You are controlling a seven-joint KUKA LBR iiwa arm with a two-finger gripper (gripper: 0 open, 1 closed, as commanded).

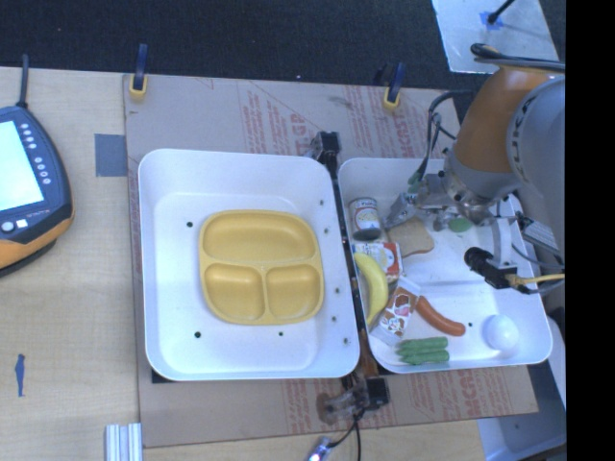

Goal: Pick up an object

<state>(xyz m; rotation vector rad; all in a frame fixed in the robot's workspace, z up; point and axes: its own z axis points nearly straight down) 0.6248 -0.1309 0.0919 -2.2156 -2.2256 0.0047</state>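
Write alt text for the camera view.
The grey arm reaches from the right over the right bin, which holds a banana, sausage, can and white ball. The left bin holds a yellow divided tray.

Pincer (434,211) fingers hidden under the wrist; pendant (29,185) cut off left

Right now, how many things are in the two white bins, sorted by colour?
Yellow: 2, the divided tray and the banana
Green: 1, the bean pods
White: 1, the egg
Red-orange: 1, the sausage
Tan: 1, the bread slice
Mixed colours: 2, the can and the packet
Total: 8
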